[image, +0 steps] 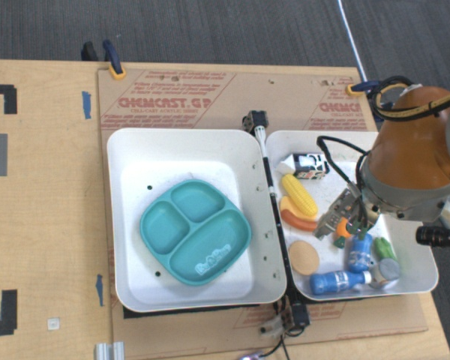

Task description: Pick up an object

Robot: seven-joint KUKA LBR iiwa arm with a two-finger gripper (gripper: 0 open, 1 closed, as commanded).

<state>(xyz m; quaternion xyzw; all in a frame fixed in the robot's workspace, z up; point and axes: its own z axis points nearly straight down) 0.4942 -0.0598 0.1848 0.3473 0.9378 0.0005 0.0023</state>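
The arm reaches in from the right of the frame, and its jaws (343, 217) hang low over the middle of the right bin (427, 280), among a crowd of small toys. Whether they are parted or closed cannot be told from this slant, and nothing shows between them. The likeliest thing to lift is the orange carrot-like toy (298, 220) — it lies just left of the jaws, its long axis running left to right with a slight downward tilt, directly below the yellow corn cob (298, 193). A tan round piece (304, 258) sits lower left of the jaws, and blue bottles (358, 252) lie below them toward the bin's lower edge. The left bin (127, 201) on the tabletop holds a teal divided plate (196, 232) — well apart from the arm.
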